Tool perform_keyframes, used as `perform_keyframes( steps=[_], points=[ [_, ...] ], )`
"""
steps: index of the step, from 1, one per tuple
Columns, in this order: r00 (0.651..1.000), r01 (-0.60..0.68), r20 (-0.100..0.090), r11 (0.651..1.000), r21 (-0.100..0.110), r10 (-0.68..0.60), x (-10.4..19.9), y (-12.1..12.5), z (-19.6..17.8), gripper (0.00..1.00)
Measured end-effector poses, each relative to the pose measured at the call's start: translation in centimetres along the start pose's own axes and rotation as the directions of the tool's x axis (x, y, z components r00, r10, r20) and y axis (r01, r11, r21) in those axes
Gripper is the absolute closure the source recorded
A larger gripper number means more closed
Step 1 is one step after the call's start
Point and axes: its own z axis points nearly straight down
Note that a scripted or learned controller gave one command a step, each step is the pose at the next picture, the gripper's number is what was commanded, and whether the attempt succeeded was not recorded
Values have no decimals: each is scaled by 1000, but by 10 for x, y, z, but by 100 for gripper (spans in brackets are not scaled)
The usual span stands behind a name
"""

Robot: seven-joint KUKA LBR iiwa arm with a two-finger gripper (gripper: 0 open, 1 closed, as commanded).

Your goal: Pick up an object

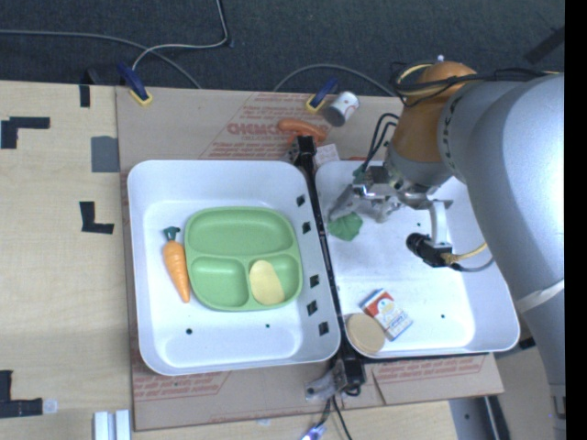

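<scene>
Grey KUKA arm (514,181), largest item in view, entering from the right with an orange band (424,122) above the wrist, reaching down over the upper left part of the right bin. White bins, two, shallow, side by side on a cardboard sheet (238,126) printed in red: left bin (147,246) and right bin (477,328), their inner walls touching along a black divider strip. Green divided tray (234,236), three compartments, lying in the middle of the left bin. Gripper (353,204), metallic, poised at the upper left of the right bin just above a green object; whether the fingers are apart or together cannot be told from this angle. Orange toy carrot (177,269) with a green top, lying lengthwise in the left bin just beside the tray's left edge. Yellow oval piece (267,282), resting in the tray's lower right compartment. Red, white and blue small carton (385,312), lying flat in the lower part of the right bin. Tan round disc (365,334), touching the carton's lower left side, near the bin's front left corner. Green soft-looking object (347,226), small, on the right bin's floor near its left wall, directly under the gripper.
</scene>
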Motion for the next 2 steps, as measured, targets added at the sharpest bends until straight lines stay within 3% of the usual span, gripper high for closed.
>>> perform_keyframes(
  steps=[1,2],
  points=[
    [1000,-1,2,1000,-1,1,2,-15,0,0],
    [1000,0,0,1000,0,0,2,13,0,0]
  ],
)
